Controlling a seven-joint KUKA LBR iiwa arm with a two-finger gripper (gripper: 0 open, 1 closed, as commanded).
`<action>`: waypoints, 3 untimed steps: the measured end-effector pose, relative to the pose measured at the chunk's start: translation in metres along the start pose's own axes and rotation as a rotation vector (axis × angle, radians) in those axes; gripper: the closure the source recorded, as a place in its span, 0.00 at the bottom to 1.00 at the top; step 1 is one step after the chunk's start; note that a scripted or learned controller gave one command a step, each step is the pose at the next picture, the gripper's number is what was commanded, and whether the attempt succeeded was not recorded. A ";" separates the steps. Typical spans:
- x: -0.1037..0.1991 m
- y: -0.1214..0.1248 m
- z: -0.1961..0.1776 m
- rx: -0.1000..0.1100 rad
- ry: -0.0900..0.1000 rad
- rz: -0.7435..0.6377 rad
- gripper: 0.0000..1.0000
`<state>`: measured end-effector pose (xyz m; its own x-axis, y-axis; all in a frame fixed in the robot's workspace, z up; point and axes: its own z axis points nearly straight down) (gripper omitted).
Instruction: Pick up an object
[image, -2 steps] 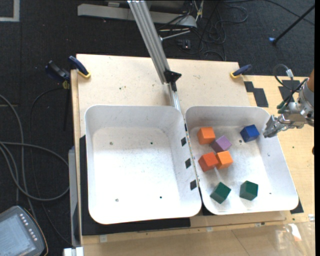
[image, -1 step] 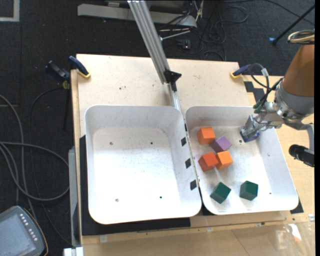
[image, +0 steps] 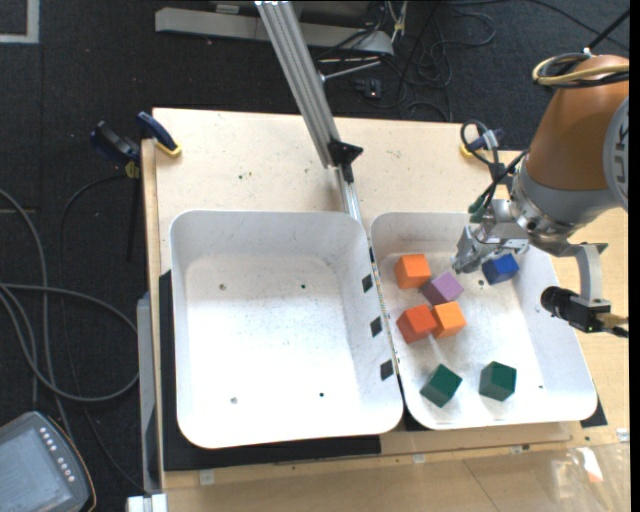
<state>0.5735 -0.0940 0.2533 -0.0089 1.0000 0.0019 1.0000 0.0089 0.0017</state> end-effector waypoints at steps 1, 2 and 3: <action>0.054 0.004 -0.006 0.000 0.000 0.000 1.00; 0.114 0.003 0.008 0.003 0.000 0.000 1.00; 0.158 -0.004 0.012 0.003 -0.001 0.001 1.00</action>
